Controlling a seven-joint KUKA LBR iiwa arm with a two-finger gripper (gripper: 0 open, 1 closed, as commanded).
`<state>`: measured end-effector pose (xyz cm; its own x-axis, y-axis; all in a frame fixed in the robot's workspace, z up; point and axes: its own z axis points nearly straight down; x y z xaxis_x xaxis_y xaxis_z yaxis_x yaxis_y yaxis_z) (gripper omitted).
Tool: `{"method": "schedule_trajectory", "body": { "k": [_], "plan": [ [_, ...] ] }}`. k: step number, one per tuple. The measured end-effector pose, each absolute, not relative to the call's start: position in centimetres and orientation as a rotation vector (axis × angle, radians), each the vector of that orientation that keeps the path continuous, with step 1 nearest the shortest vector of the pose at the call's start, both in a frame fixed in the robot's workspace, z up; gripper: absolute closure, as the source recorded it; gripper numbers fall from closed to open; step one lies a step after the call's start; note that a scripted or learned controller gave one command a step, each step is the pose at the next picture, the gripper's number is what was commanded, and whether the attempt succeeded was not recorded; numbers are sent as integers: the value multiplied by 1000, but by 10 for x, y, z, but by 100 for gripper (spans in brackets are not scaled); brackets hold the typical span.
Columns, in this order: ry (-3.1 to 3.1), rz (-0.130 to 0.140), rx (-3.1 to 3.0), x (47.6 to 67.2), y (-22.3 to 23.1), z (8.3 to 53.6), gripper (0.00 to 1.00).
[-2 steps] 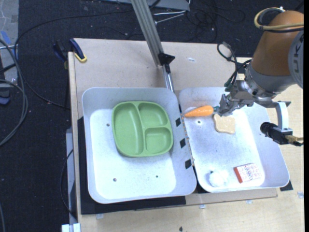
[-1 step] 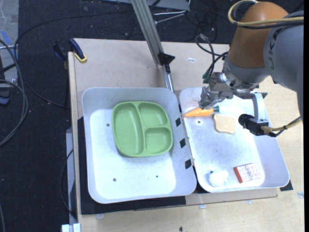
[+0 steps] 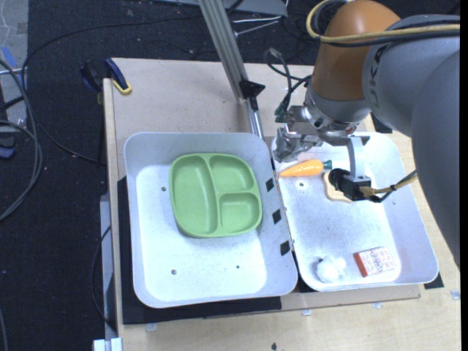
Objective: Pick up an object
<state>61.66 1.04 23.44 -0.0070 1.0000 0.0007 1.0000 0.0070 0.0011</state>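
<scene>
Holding one green three-compartment plate point(image 3: 216, 194) toward its far side, the left bin point(image 3: 146, 269) has bare floor along its near edge. The right bin point(image 3: 409, 225) holds three things: one orange carrot point(image 3: 301, 170) lying near its far left corner, and one white crumpled wad point(image 3: 330, 269) and one red-and-white packet point(image 3: 376, 261) near its near edge, with open floor between them and the carrot. The gripper point(image 3: 292, 146) hangs just beyond the carrot, close to the wall beside the left bin, and I cannot tell whether it is released or clenched.
</scene>
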Motion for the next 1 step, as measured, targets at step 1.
{"method": "schedule_trajectory", "body": {
  "k": [1],
  "plan": [
    [2229,3,2212,636,59,229,100]
  ]
}}
